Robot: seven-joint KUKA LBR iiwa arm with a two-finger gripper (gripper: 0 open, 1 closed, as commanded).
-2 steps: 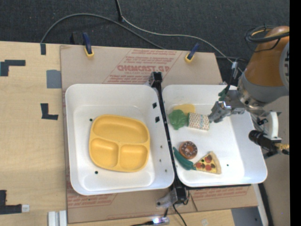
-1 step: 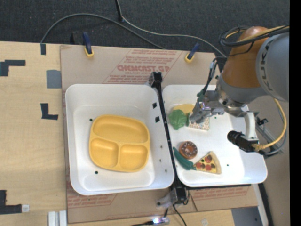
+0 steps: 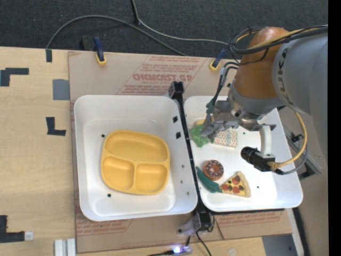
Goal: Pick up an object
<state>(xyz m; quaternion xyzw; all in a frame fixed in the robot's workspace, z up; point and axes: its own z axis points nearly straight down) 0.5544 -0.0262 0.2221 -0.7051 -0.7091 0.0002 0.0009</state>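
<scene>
The gripper (image 3: 211, 126) is low in the right bin (image 3: 287, 196), above a green toy (image 3: 200, 136); I cannot tell the jaws' state. Nearby lie a donut (image 3: 213, 168) and pizza slice (image 3: 235, 185). A yellow tray (image 3: 135, 161) fills the left bin (image 3: 85, 143).

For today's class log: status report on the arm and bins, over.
Gripper low in right bin, at green toy. No grasp seen. Donut, pizza slice nearby. Yellow tray in left bin.

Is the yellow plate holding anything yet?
Empty. The yellow plate lies flat in the left bin with all three compartments bare; the pizza slice and donut lie in the right bin.
</scene>
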